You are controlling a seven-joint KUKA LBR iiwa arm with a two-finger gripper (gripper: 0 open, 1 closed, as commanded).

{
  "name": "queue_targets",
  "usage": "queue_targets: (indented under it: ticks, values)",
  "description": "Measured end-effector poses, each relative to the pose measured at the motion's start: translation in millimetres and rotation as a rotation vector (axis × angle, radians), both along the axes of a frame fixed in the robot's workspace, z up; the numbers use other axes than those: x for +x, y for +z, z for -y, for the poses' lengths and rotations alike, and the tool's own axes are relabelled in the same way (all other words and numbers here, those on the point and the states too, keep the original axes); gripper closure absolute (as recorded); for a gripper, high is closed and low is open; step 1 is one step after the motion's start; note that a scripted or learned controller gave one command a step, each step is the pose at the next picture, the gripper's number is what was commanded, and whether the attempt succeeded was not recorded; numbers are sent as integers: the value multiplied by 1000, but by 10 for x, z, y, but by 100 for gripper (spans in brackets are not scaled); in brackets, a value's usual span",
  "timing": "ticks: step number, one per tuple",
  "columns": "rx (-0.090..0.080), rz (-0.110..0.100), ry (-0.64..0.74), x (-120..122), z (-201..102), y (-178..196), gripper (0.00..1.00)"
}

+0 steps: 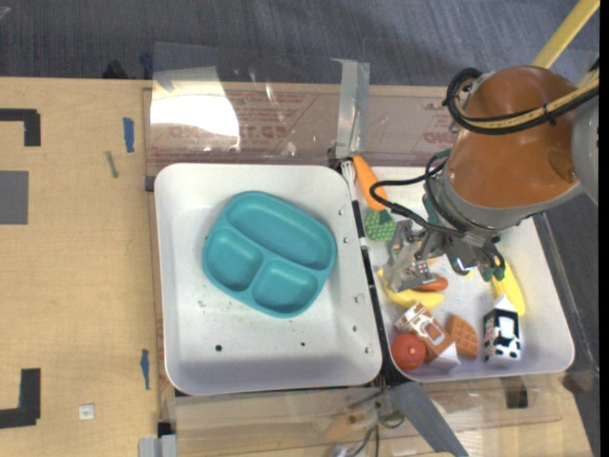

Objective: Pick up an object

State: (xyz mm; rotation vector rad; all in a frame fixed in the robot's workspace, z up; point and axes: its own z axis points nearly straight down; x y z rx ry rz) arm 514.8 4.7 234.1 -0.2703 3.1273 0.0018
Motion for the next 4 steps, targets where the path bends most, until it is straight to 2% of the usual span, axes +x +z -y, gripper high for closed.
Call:
queue_targets:
  ticks: [1, 2, 3, 4]
  values:
    - [-1, 7, 105, 808, 93, 266, 100]
    - [2, -5, 181, -152, -305, -517, 100]
    - [-3, 9, 387, 125, 115, 461, 100]
    - [0, 2, 426, 608, -122, 172, 100]
